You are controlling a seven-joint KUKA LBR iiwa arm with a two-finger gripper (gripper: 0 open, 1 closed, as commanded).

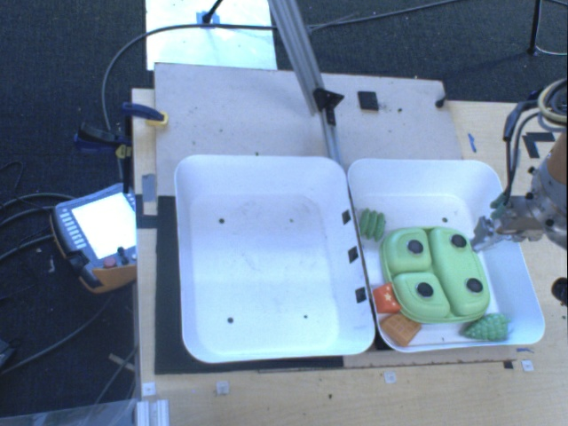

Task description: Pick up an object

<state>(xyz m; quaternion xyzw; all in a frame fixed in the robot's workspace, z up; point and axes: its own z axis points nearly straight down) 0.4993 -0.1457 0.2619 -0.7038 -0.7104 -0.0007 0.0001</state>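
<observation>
Nothing is lifted yet. Camera view: the gripper hangs just right of the green tray, over the right bin; the grasp remains to be made. Whether its pincer is open or closed, I cannot tell. The arm is cut off.

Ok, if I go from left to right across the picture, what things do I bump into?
Handheld screen → left bin → small green ridged toy → big green tray → gripper.
</observation>
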